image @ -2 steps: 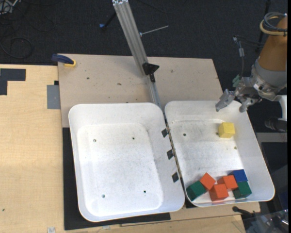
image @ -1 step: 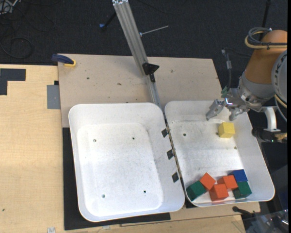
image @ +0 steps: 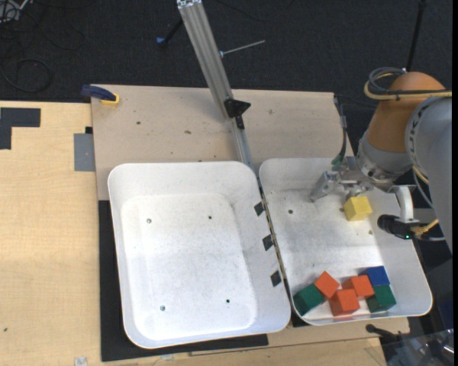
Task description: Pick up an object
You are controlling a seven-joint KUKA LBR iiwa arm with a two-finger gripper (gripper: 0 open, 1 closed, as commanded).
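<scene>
Camera view
Arm (image: 412, 128): grey with an orange band, at the right edge of the frame, reaching over the upper part of the right bin.
End effector (image: 349, 187): at the upper middle of the right bin, just below the wrist; metal parts spread to the left and right. A yellow cube hangs just under it and looks to be between its fingers, so it appears clenched on the cube, though the contact itself is too small to make out sharply.
Yellow cube (image: 357, 207): upper right part of the right bin, tilted, touching the lower end of the end effector.
Right bin (image: 305, 227): white, shallow, in the lower right of the frame.
Left bin (image: 183, 250): white, shallow, at lower centre, just beside the right bin.
Block cluster: lower right corner of the right bin, well apart from the yellow cube; blocks touching or nearly so.
Orange blocks (image: 345, 301): three in the middle of the cluster.
Green blocks (image: 309, 298): one at the cluster's left end, another at its right end.
Blue block (image: 377, 275): top right of the cluster.
Table (image: 168, 124): tan board under both bins.
Metal rail (image: 210, 56): slants from top centre down to the gap between the bins.
</scene>
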